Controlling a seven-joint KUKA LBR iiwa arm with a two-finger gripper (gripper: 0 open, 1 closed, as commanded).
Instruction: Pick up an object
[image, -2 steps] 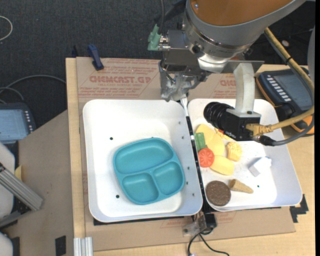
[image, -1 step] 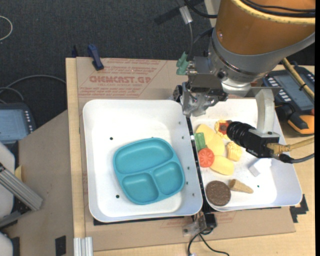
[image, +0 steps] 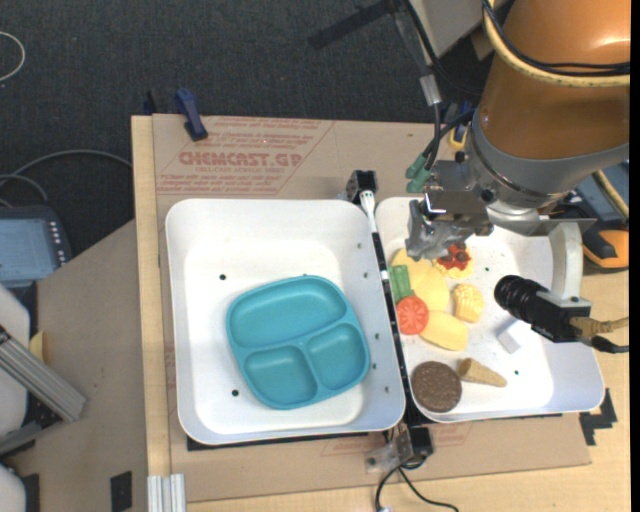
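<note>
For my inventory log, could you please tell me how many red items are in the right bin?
2: a round red tomato at the left wall of the right bin, and a small red piece just below the hand. The arm may hide others.

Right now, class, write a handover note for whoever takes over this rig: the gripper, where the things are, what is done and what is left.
Gripper: low over the far left corner of the right bin, by a red piece. Grip not clear.
Right bin: tomato, corn, cookie, cone, all lying on its floor.
Left bin: a teal plate.
Done: arm is down at the pile.
Left: grasp one thing and lift it; nothing is picked up yet.
</note>
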